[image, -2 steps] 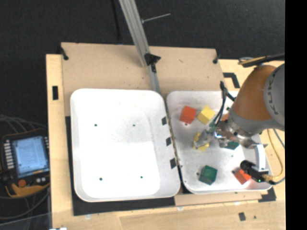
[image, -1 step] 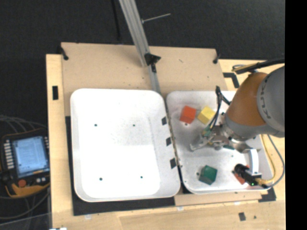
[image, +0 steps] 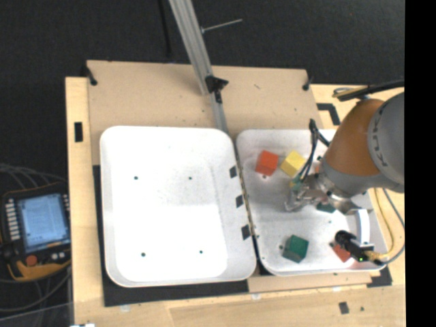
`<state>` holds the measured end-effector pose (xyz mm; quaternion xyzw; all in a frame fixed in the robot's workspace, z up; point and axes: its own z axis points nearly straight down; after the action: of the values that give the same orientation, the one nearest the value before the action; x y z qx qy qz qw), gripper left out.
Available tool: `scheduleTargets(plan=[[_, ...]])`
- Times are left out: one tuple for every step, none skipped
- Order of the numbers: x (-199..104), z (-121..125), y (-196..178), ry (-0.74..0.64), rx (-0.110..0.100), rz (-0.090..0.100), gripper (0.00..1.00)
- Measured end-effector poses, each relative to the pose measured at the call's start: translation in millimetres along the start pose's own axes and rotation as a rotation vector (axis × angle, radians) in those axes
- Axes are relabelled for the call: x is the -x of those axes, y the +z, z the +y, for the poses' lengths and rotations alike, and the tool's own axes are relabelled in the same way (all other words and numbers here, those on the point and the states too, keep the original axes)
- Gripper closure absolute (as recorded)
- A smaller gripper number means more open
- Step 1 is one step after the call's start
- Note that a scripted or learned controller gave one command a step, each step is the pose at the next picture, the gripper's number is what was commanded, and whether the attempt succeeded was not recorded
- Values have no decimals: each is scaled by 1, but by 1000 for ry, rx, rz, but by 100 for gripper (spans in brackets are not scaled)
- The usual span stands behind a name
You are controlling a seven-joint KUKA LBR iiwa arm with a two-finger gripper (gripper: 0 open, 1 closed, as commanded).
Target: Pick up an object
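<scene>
- the grey arm (image: 364, 148) with its orange band reaches in from 3 o'clock and bends down over the right bin (image: 272, 261).
- the gripper (image: 300, 199) sits low near the middle of the right bin; i cannot tell whether it is released or clenched, and nothing shows plainly in its grasp.
- an orange block (image: 267, 163) lies in the right bin at about 10 o'clock from the gripper, near the bin's left wall.
- a yellow block (image: 294, 163) lies just beside the orange one, toward 3 o'clock of it, close to the gripper at its 12 o'clock.
- a green block (image: 296, 248) rests at 6 o'clock from the gripper, near the bin's lower rim, apart from the gripper.
- a red piece (image: 340, 252) lies toward 4 o'clock, in the bin's lower right corner, partly hidden by a black part.
- the left bin (image: 167, 203) stands at 9 o'clock, touching the right bin along their shared edge.
- a handheld screen unit (image: 37, 223) lies off the bench at far 9 o'clock.
</scene>
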<state>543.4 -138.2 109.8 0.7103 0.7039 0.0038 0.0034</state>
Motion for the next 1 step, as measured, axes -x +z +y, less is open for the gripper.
scheduleTargets(plan=[[1, 12, -49, -12, -4, -2, 100]])
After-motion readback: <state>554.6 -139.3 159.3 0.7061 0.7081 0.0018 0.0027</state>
